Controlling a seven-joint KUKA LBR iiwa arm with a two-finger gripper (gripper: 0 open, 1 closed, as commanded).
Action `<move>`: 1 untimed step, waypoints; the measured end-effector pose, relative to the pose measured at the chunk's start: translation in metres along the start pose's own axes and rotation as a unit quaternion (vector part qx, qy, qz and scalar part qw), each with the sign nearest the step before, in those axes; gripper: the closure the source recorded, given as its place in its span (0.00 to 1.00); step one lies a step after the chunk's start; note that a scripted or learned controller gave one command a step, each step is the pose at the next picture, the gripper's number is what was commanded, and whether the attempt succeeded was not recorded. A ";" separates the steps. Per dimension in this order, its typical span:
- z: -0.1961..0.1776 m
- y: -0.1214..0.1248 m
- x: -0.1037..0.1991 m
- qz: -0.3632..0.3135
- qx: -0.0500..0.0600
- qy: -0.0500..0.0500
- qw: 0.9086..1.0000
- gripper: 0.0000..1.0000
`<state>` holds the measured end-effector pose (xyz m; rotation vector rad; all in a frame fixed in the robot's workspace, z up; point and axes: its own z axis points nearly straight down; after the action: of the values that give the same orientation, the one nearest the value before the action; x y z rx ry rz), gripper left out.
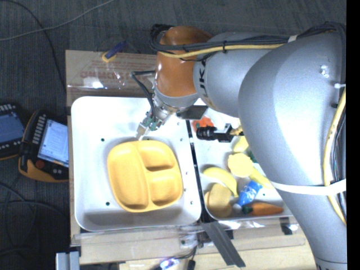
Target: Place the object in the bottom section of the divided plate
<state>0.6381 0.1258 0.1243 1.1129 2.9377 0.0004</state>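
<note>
A yellow divided plate [130,176] lies in the left white bin [87,151], with one long section on its left and two smaller sections on its right. All three sections look bare. My gripper [146,126] hangs just past the plate's far rim, near the middle of the left bin's back half. The orange band and grey wrist above it hide much of the bin's far right corner. Nothing can be made out at the gripper's tip.
The right bin [198,167] holds several items: pale yellow food pieces [243,165], a blue bottle [247,194], an orange carrot [264,209] and a small red and black item [207,132]. The arm's big grey body covers that bin's right side. A handheld pendant [48,148] lies left of the bench.
</note>
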 end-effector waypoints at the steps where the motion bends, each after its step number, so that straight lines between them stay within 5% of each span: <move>1: -0.006 -0.064 0.051 -0.010 0.001 0.000 1.000 1.00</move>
<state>0.5572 0.1115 0.1305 1.0831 2.9504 -0.0018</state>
